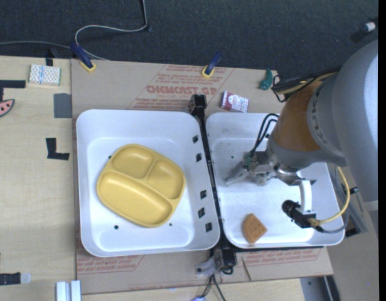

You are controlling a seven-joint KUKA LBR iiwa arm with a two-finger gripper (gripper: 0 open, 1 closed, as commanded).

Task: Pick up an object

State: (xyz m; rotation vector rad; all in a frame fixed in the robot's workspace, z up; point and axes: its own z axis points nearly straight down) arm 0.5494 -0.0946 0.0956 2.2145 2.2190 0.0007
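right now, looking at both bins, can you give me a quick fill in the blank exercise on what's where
1. The yellow divided plate lies in the ____ bin.
2. The small brown biscuit-like piece lies in the ____ bin, near its front edge.
3. The tool hangs over the ____ bin.
4. The plate has ____ compartments.

Missing words: left; right; right; three

Robot lab: cardboard-lined bench (180, 89), cables (111, 27).
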